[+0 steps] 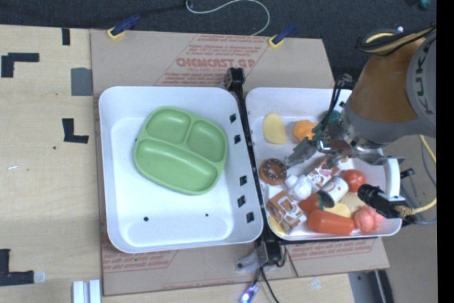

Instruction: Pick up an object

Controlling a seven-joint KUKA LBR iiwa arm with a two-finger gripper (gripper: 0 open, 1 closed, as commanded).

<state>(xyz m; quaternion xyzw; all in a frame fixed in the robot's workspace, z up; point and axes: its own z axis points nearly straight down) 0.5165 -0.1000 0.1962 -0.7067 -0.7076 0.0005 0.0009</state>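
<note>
- Green divided plate (181, 149) lies alone in the left bin (117, 174); this bin serves as landmark.
- Camera view: right bin (284, 97), adjoining it, holds the candidate objects: yellow piece (275, 128) and orange piece (304, 129) at its far side; brown doughnut (272, 171) nearest the landmark; red sausage (330, 223) at the near rim.
- Gripper (317, 146) hangs over the right bin's middle, above the toy heap; whether it is released or clenched cannot be told.
- Advice, as judgement: favour an isolated item, such as the yellow piece; descend vertically; avoid neighbours and the dividing wall.
</note>
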